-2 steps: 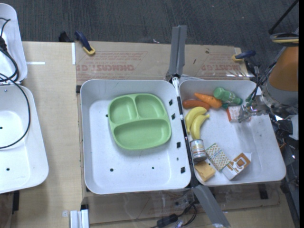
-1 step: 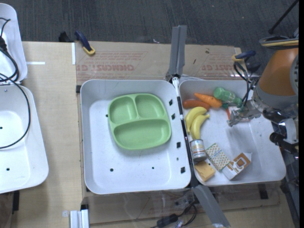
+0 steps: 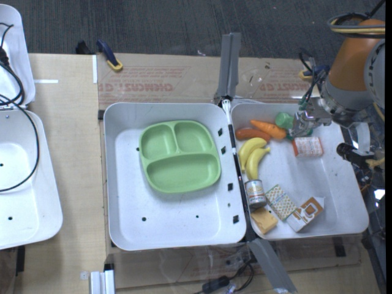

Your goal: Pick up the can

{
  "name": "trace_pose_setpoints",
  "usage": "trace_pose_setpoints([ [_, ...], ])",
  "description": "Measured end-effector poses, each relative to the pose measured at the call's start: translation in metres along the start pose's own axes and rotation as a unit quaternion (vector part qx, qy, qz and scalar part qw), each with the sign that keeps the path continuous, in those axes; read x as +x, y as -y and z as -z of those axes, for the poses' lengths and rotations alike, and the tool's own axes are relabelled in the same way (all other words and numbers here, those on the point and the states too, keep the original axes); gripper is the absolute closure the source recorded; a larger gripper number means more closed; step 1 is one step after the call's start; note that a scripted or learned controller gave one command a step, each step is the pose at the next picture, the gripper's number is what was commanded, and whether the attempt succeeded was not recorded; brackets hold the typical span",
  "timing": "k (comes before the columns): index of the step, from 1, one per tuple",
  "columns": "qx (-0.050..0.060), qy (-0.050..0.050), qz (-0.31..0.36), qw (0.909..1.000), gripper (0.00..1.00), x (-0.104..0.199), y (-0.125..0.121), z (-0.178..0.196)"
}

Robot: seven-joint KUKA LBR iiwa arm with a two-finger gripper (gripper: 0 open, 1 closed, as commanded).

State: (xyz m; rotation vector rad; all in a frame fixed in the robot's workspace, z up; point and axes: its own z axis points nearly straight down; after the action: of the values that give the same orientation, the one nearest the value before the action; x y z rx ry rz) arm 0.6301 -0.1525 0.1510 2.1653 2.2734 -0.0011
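Half-hidden by the wrist, pincer (image 3: 301,125) spread unreadable; can (image 3: 255,193) lies well apart.

The arm (image 3: 358,60) enters from the right edge of the camera view, its orange band uppermost and the grey wrist section below it. The wrist angles down and to the left. The gripper (image 3: 301,127) sits low at the end of the wrist, pointing downward. Dark cables run alongside the wrist. Finger position cannot be determined.
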Motion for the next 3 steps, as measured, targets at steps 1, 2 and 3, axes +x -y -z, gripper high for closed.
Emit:
trace_pose_setpoints([
  [1,-0.006,0.0,0.002,1.0,0.0,-0.067,0.029,-0.05],
  [2,-0.004,0.0,-0.106,0.9944,0.0,-0.071,-0.024,-0.05],
  [3,-0.007,-0.001,-0.187,0.9823,0.0,0.025,0.034,-0.049],
])
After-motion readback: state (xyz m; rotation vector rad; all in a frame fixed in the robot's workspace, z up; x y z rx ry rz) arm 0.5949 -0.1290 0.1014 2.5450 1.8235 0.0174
